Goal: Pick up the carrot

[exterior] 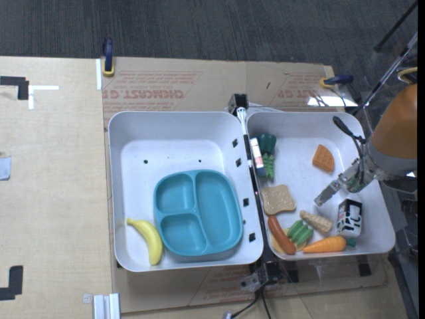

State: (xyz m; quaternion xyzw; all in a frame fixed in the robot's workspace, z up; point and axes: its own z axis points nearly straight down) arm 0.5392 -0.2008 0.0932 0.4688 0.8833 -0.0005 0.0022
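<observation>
The carrot [325,245] is orange with a green tip and lies flat along the front wall of the right bin [379,198]. My gripper [328,195] hangs over the right half of that bin, slanting down to the left from the grey wrist. It is a short way behind the carrot and apart from it. Nothing shows held in it. A black-and-white carton [350,218] stands between the gripper and the carrot's green end.
In the right bin lie an orange wedge [323,158], a bread slice [277,199], a sausage [280,235], a green vegetable [299,231], a tan stick [316,220] and a green item [267,145]. The left bin [126,138] holds a teal divided plate [197,212] and a banana [149,239].
</observation>
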